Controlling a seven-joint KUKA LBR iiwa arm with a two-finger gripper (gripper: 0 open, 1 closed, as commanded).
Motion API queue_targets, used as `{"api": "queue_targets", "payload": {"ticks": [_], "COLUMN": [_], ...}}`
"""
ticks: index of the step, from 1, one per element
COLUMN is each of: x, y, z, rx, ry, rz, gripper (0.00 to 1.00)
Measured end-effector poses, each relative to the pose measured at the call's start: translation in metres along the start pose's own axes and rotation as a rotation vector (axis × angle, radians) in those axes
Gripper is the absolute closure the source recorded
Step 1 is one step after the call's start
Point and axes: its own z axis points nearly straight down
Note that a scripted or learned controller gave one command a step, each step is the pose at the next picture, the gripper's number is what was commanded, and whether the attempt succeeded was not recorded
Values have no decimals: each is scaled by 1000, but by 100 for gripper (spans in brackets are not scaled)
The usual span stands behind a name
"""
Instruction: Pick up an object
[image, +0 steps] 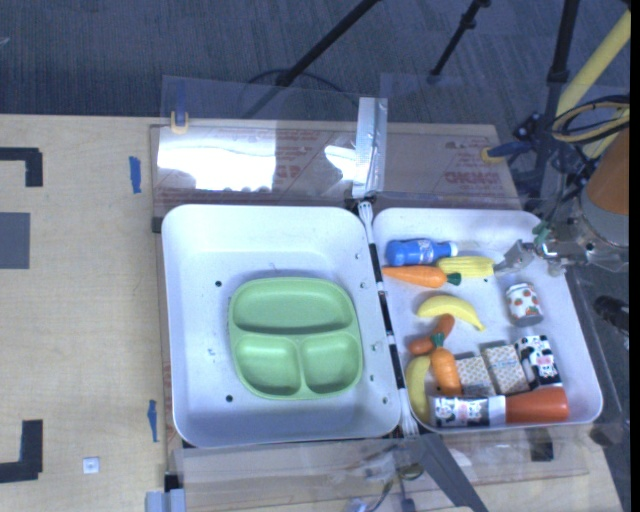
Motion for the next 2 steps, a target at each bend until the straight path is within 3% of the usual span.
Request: {"api": "queue_targets", "payload": {"ticks": [2], "x": [0], "y": [1], "z": [0], "rx": [-2], "ry": [0], "rz": [-5], "gripper": [0]}}
